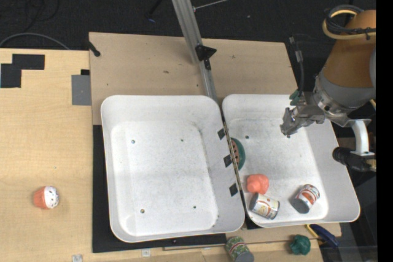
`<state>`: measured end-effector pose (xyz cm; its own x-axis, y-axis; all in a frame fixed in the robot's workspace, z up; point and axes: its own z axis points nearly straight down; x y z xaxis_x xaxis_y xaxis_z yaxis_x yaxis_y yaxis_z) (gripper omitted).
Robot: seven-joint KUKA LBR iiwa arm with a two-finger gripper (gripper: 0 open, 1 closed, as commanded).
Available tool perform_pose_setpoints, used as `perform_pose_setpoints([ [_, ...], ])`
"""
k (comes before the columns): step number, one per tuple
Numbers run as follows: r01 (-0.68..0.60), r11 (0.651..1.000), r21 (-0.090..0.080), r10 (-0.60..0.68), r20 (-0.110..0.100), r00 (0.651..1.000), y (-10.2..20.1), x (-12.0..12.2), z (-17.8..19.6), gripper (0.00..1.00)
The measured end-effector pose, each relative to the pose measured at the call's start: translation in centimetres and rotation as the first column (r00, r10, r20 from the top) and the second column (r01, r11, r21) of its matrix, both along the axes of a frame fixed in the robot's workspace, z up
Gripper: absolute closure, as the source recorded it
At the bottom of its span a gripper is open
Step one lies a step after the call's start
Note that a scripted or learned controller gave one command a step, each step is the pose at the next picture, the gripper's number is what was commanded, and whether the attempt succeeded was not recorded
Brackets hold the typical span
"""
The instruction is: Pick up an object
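Wooden tabletop [153, 64], two white bins. Your hand [290, 126] hovers over the right bin [319, 150]; I cannot tell its state. Orange lump [258, 183] looks soft, light; pinch its middle.

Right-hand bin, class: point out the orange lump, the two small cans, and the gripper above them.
orange lump [258, 183], camera view, its top.
left can [264, 207], camera view, its side label.
right can [305, 197], camera view, its side.
gripper [290, 126], camera view, its tip.
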<state>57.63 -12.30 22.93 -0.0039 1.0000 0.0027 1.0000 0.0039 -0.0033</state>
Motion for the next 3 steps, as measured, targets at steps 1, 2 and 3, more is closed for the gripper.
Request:
perform_pose_setpoints([
  [1,0.001,1.000,0.000,-0.001,-0.002,1.000,5.0,-2.2,-0.4,1.00],
  [2,0.000,1.000,0.000,0.000,-0.002,1.000,9.2,-3.0,-0.1,1.00],
  [3,0.000,1.000,-0.001,0.000,0.001,1.000,13.9,-3.5,0.8,1.00],
])
